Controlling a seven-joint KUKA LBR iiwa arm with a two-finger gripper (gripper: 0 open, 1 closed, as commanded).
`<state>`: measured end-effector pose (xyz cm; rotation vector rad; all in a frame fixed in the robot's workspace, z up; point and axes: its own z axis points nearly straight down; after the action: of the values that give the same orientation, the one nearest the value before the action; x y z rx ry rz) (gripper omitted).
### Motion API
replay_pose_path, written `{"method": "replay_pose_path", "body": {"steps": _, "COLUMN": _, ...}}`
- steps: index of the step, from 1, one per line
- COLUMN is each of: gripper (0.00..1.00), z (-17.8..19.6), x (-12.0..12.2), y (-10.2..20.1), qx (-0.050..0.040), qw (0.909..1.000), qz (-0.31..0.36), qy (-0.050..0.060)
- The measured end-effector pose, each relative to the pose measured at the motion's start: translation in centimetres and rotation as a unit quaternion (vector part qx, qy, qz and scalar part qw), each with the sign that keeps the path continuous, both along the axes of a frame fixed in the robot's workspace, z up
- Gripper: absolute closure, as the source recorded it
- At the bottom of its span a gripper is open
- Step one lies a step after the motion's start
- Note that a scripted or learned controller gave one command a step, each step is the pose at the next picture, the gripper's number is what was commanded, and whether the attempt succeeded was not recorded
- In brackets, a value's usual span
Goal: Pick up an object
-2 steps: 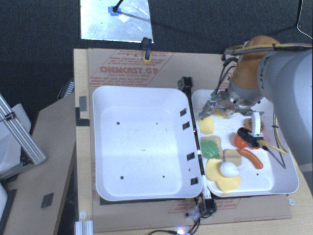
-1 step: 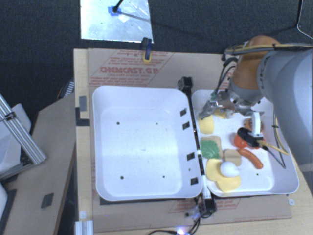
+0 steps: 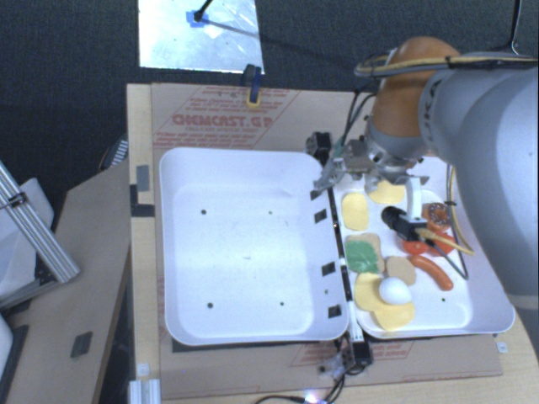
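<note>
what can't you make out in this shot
- Right bin: its far right corner lies under the arm, camera view.
- Yellow piece: partly under the wrist, camera view; outline unclear.
- Small orange thing: too small and cluttered to identify, camera view.

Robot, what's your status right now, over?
Gripper low at right bin's far left corner, nothing seen in it. Egg, sausage, green piece lie nearer in the bin, apart from it. Arm overhangs bin's right side.
</note>
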<state>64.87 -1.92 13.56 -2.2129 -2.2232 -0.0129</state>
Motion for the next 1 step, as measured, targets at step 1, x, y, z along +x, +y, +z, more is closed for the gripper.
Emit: {"method": "replay_pose_path", "body": {"steps": 1, "gripper": 0.00, "z": -0.65, "x": 0.81, "y": -0.76, "qx": 0.0055, "qw": 1.0000, "qz": 0.005, "qy": -0.006}}
